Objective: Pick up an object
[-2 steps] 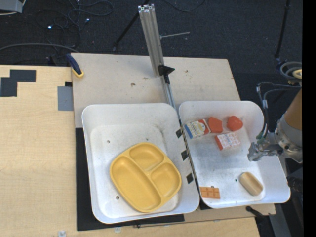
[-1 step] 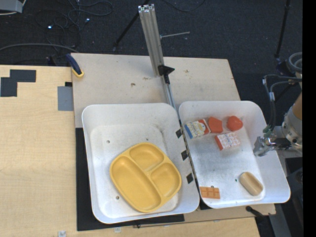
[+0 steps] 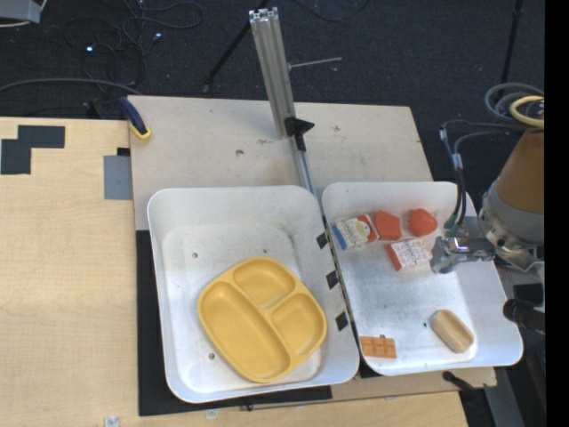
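In the right bin lie a small white and blue carton, a red-orange block, another red-orange piece, a white and red packet, a tan bread-like roll and an orange waffle-like piece. My gripper hangs at the bin's right side, just right of the white and red packet and below the red-orange piece. The arm with its orange band comes in from the right.
The left bin holds a yellow divided tray. An aluminium post stands behind the bins, with a black clamp at its foot. Cables lie on the dark floor at the back. A wooden surface lies to the left.
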